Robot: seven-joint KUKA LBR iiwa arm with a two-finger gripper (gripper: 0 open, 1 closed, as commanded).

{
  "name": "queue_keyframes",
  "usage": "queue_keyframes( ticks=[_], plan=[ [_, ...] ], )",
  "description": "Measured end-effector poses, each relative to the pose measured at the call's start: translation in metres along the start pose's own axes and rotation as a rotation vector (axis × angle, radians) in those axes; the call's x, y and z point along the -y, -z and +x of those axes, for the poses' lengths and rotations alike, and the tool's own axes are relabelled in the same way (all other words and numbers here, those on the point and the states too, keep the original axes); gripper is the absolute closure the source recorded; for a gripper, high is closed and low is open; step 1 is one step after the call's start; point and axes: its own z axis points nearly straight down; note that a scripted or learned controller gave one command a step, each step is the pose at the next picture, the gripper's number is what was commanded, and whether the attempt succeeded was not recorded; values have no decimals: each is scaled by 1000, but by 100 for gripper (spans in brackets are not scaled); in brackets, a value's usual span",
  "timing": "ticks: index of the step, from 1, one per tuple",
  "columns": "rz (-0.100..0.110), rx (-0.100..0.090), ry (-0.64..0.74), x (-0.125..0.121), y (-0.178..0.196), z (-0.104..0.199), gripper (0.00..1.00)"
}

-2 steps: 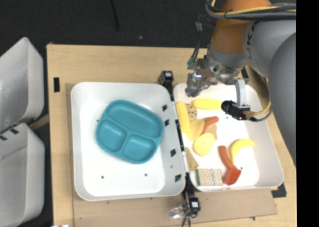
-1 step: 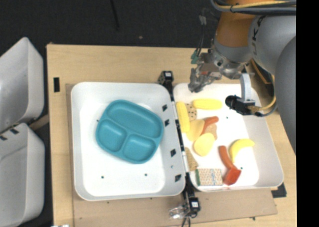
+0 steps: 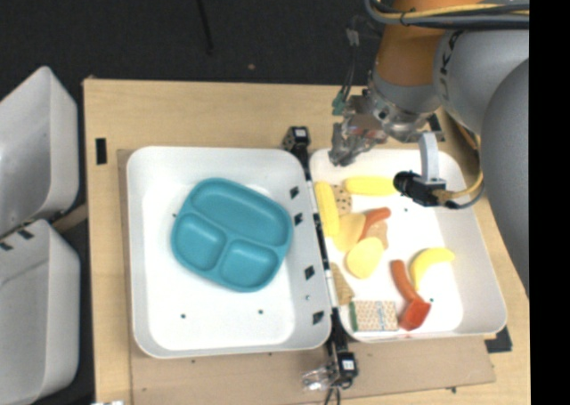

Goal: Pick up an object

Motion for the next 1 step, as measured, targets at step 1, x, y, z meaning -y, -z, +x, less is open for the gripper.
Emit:
queue_keyframes(
  ticks=[1],
  plan=[
    [-3, 2, -3, -8, -9, -11, 100]
  ],
)
